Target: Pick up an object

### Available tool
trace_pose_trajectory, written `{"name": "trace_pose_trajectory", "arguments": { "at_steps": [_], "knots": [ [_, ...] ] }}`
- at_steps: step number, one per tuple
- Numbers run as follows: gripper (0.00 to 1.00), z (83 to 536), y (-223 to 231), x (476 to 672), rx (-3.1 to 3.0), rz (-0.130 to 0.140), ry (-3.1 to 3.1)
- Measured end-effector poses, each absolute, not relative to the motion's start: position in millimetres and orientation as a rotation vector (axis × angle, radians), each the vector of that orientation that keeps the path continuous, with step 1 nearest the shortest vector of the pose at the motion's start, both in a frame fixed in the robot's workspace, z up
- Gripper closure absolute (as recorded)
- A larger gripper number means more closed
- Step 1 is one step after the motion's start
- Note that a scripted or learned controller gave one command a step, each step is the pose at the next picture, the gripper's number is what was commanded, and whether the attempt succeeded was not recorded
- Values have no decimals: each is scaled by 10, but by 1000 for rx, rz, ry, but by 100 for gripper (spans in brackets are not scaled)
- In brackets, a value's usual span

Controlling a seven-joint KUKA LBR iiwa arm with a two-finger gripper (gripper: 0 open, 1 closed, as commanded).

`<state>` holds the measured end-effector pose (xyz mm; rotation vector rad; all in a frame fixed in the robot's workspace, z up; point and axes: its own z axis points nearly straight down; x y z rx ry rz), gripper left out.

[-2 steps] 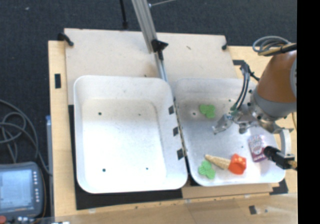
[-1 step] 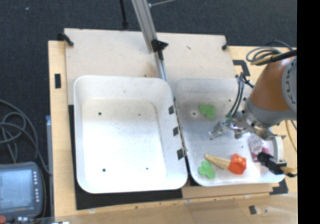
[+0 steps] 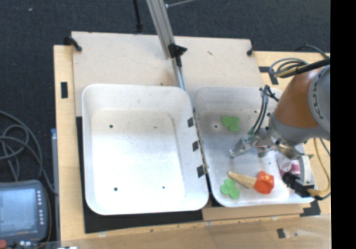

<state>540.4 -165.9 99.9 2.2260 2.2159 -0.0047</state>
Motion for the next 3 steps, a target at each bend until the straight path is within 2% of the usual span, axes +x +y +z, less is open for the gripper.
{"name": "trace_pose_trajectory", "arguments": {
  "at_steps": [1, 3],
  "knots": [
    [100, 1120, -1662, 5419, 2231, 4, 2206],
    [100, 2360, -1639, 5335, 2212, 8, 2219]
  ]
}}
